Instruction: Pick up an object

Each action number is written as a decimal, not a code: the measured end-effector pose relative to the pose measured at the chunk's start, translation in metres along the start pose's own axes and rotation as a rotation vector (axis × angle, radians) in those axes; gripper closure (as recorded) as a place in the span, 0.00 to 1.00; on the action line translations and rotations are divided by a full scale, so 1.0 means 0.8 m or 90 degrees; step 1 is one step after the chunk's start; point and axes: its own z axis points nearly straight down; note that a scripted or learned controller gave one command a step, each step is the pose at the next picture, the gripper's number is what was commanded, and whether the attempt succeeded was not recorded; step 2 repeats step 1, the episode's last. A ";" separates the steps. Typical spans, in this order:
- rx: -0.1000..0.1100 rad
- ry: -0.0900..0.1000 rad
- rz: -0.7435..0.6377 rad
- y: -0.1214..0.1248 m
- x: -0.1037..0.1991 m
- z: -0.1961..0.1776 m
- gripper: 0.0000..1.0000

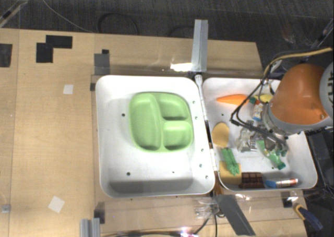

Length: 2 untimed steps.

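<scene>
My gripper (254,141) hangs low inside the right bin (312,170), under the arm's orange band (297,95). Around it lie small objects. An orange carrot (232,98) rests at the bin's far side. To the gripper's left are a yellow rounded piece (221,133) and a green piece (230,161). A brown chocolate bar (251,180) and a blue-and-orange marker (281,182) lie along the near wall. Another green item (276,158) pokes out just right of the gripper. The wrist hides whatever lies directly beneath it.
The left bin (112,126) holds a green divided plate (159,121). A metal post (200,45) stands behind the wall shared by the two bins. Cables (250,100) loop off the wrist above the carrot.
</scene>
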 end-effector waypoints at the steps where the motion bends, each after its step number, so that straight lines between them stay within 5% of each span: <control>1: 0.001 0.016 -0.052 -0.097 -0.018 -0.070 1.00; 2: 0.001 0.016 -0.052 -0.097 -0.018 -0.070 1.00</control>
